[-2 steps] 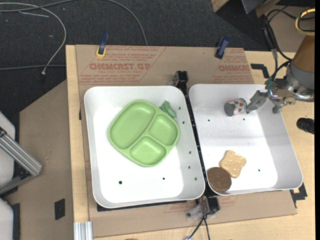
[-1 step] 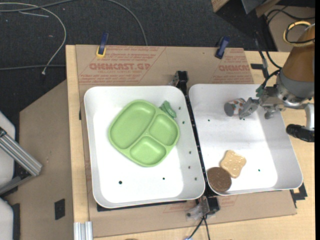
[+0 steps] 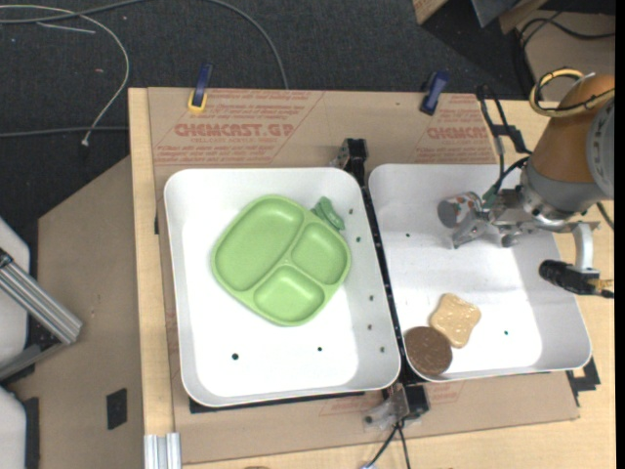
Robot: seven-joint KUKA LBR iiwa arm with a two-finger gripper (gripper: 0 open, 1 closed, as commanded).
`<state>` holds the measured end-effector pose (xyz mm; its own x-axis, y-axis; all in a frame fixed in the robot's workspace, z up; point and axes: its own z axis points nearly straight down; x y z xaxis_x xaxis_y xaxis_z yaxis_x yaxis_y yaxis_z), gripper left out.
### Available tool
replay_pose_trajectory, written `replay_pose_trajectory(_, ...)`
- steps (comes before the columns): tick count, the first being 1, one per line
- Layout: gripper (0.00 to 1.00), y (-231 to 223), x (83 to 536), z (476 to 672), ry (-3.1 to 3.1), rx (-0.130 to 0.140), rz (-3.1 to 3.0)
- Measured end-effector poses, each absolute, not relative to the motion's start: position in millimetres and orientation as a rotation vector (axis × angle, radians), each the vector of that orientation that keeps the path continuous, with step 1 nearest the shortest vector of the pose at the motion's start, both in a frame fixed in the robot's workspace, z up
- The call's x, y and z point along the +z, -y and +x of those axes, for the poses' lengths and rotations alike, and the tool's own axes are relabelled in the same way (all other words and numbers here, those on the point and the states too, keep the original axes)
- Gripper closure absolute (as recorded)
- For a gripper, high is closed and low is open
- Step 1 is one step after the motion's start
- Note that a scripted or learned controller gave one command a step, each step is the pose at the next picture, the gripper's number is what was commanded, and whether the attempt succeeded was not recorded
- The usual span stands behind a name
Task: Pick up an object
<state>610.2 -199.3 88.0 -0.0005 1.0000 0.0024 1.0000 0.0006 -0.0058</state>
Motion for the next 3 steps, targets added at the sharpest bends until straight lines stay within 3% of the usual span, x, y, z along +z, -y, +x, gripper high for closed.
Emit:
replay_pose_trajectory(1, 1.00, 199.5, 102.8, 612.1, 2.222, -0.002, -2.221)
replay_pose_trajectory(3, 1.00, 198.5, 233.0, 612.6, 2.228, -0.007, -2.226)
